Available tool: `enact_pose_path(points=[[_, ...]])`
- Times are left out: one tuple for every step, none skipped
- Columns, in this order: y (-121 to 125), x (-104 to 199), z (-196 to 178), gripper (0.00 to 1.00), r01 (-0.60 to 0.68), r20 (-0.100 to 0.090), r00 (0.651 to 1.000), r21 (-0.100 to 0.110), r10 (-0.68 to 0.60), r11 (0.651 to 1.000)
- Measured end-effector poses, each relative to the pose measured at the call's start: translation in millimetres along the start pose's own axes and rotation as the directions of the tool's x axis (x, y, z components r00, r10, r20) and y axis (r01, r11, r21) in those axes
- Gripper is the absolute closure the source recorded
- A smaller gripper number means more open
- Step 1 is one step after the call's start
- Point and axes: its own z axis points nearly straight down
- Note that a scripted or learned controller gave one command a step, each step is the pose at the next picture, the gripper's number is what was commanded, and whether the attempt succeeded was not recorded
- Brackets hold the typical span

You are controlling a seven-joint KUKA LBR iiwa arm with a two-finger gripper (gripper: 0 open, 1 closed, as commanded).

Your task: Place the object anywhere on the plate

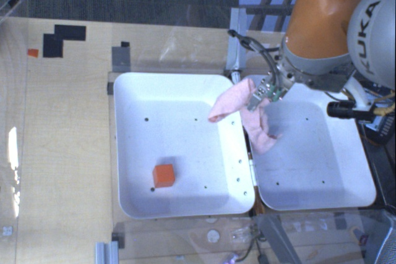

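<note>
While the grey KUKA arm (pixel 365 21) with its orange band reaches in from the right, its pincer (pixel 267 93) hangs above the seam where the two shallow white bins meet, closed on a pink cloth (pixel 244 109). The wooden table (pixel 59 151) spreads wide to the left, pale and mostly bare. The left bin (pixel 179 96) and the right bin (pixel 322 185) sit side by side upon it, their inner walls touching or nearly so. The cloth is pinched at its upper middle between the fingers, and it drapes in two lobes: one spreads out to the left over the upper right corner of the left bin, the other hangs down over the left edge of the right bin, throwing a faint shadow on that bin's floor. Whether the lower lobe touches the bin cannot be told. A small orange block (pixel 164 175) lies alone on the floor of the left bin, toward its lower left, well apart from the cloth. Black cables (pixel 255 49) loop from the wrist toward the pincer. On the table's far left corner lie black rectangular markings (pixel 62 38), and just beside them a small orange square (pixel 33 53).
</note>
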Motion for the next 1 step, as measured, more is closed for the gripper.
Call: enact_pose_path(points=[[50.4,20.7,28.9,1.00,0.181,-0.004,0.983,0.002,-0.181,0.983]])
